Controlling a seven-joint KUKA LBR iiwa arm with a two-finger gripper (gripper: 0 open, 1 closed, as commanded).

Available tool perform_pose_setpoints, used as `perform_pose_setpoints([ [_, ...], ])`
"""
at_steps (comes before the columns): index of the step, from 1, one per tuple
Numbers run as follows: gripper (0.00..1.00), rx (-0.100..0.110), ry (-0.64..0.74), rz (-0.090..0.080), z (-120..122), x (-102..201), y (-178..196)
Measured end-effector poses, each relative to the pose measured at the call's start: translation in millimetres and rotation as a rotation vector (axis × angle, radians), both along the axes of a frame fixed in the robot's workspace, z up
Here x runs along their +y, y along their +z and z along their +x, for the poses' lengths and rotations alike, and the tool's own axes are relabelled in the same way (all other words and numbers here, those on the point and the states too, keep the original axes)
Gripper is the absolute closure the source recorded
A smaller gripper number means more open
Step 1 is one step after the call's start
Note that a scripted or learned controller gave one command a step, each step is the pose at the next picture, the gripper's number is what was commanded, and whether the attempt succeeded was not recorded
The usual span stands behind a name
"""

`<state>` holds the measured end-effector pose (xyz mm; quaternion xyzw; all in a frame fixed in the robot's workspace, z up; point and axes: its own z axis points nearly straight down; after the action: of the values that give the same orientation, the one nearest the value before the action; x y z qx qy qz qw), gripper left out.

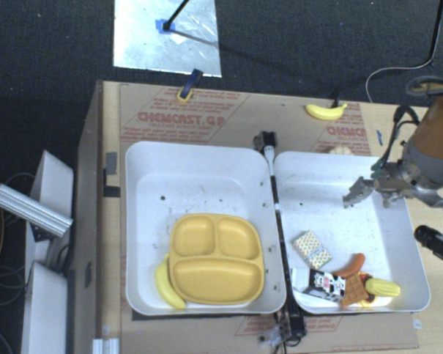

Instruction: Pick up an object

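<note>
My gripper hangs over the far right part of the right bin, fingers spread and open, with nothing between them. Toward that bin's front lie a checkered packet, an orange-red sausage, a black-and-white toy, a brown waffle-like piece and a yellow piece. These all sit well in front of the gripper. In the left bin a yellow divided plate rests beside a banana.
A second banana lies on the cardboard behind the right bin, with a small pale object near it. The ridge between the bins runs front to back. A cable loops at the back right.
</note>
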<state>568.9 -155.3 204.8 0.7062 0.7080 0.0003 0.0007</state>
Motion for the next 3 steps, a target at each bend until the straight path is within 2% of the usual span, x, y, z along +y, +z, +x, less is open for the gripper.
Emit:
perform_pose_setpoints([
  [1, 0.0, 0.002, -0.002, 0.0, -43, -31, -72],
  [2, 0.0, 0.0, -0.001, 0.0, -72, -28, -121],
  [3, 1.0, -0.003, -0.001, 0.0, -70, -28, -110],
])
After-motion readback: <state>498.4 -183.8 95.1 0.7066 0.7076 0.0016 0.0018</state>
